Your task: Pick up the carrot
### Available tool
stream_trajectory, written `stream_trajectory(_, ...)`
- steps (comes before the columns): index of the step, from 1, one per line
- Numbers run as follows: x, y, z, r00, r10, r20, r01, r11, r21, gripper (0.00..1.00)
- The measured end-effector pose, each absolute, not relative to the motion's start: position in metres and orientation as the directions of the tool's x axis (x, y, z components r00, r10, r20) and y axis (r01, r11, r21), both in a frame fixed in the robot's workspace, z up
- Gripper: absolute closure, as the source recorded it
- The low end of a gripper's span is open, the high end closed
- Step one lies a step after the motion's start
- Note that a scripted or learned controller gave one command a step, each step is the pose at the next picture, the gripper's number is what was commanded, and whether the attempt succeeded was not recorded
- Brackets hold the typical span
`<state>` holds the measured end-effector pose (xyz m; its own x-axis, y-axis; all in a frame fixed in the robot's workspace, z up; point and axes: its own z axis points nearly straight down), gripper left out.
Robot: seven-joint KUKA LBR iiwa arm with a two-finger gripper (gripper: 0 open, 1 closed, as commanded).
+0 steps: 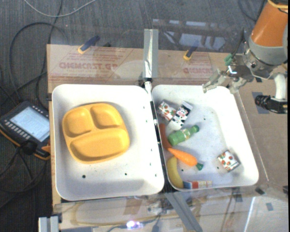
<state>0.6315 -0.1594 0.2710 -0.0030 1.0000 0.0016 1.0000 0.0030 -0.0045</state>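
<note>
The jaws [221, 81] hang above the far rim of the right bin [241, 129], at about one o'clock in the view, and they stand open with nothing between them. The step in hand looks like the approach: no contact with anything in the bin yet.

The carrot [183, 157] lies in the near half of the right bin, at roughly seven o'clock from the jaws and well apart from them, its orange body slanting with the green tip toward four o'clock. A yellow banana [173, 172] lies just beside it at seven o'clock, and a green bottle [182, 135] sits near it at twelve o'clock. The next move, as I judge it, calls for travel toward the bin's near side, a turn of the wrist so the jaws close across the carrot's narrow width, and a descent that keeps clear of the banana.

Elsewhere in that bin are two small patterned cans [174, 112] at the far left and another [228, 161] at the near right. The left bin [63, 178] holds a yellow divided plate [95, 132]. Both bins rest on a pale counter [96, 64]; a handheld pendant [24, 127] and cables lie on the dark carpeted floor [19, 33] at nine o'clock.
</note>
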Motion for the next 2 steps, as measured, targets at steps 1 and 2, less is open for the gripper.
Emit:
stream_trajectory(1, 0.582, -0.145, 0.128, 0.206, 0.979, -0.001, 0.979, -0.206, -0.007, 0.0)
stream_trajectory(2, 0.524, -0.137, 0.09, 0.029, 1.0, -0.005, 0.999, -0.029, 0.018, 0.0)
